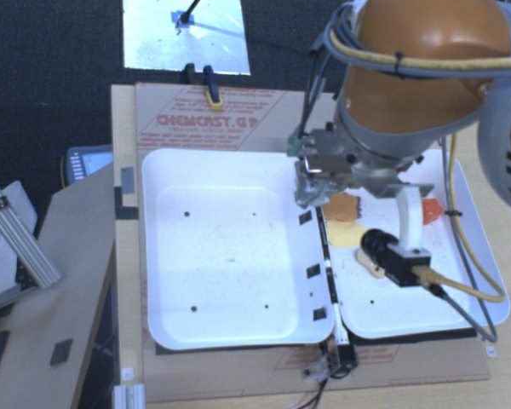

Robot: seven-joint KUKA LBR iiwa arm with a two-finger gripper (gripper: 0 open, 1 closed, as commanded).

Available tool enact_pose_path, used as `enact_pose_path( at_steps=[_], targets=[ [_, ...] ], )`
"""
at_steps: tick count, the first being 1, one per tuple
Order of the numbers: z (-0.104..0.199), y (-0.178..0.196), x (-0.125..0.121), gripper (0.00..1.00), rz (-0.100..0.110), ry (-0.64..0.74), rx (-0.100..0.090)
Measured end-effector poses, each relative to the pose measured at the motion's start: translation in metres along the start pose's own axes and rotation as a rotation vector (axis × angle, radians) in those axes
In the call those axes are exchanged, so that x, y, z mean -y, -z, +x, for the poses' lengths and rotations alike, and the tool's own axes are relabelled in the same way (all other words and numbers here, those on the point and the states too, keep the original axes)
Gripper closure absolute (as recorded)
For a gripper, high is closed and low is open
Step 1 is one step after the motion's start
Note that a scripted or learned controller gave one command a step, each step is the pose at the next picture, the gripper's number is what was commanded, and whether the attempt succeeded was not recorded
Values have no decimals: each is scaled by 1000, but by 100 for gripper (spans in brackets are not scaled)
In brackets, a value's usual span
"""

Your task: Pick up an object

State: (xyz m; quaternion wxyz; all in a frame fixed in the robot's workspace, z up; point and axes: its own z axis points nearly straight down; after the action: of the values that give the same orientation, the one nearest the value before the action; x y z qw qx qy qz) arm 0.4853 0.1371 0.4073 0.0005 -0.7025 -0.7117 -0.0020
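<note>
Yellow and orange pieces (345, 221) crowd just beside the gripper (311, 190), whose grip I cannot tell, so it may snag two.

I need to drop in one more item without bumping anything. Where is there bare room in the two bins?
The left bin is bare across its whole floor, rim to rim. The right bin is crowded at its far left end, where the arm's wrist hangs over the yellow piece and orange piece; its near strip is free.
</note>
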Motion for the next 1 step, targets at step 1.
enact_pose_path(
  at_steps=[1],
  targets=[
    [-26, 136, -2, 100, -16, -9, -1]
  ],
)
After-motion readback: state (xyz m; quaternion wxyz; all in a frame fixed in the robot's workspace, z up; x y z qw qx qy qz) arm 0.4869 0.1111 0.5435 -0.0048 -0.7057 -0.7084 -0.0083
